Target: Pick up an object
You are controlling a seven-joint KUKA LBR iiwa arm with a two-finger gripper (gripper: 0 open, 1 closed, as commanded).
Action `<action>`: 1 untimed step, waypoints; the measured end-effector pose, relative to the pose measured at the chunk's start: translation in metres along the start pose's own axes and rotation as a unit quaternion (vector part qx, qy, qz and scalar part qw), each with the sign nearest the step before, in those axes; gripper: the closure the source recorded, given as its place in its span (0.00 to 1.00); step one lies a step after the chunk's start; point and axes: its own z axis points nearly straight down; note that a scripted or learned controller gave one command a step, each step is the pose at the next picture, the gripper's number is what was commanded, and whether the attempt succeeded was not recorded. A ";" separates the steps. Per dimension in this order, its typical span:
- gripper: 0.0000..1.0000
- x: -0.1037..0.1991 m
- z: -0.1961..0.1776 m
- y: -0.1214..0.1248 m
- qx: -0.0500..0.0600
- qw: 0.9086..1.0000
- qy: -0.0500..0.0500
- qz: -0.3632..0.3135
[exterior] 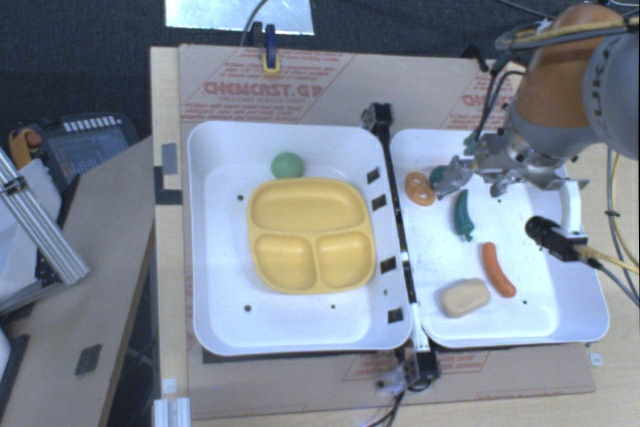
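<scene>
- Lower right of frame: beige bread roll [464, 297] and orange-red sausage [498, 270] are seen in the right bin [580, 320].
- Gripper [462, 173] is poised between pretzel [420, 188] and green pepper [462, 214]; finger state cannot be told.
- Risk, judged: a descent between both items closes on nothing, or nudges one aside.
</scene>
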 end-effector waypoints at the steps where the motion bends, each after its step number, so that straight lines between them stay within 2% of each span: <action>1: 0.00 0.000 -0.007 0.003 -0.006 1.000 0.000 -0.001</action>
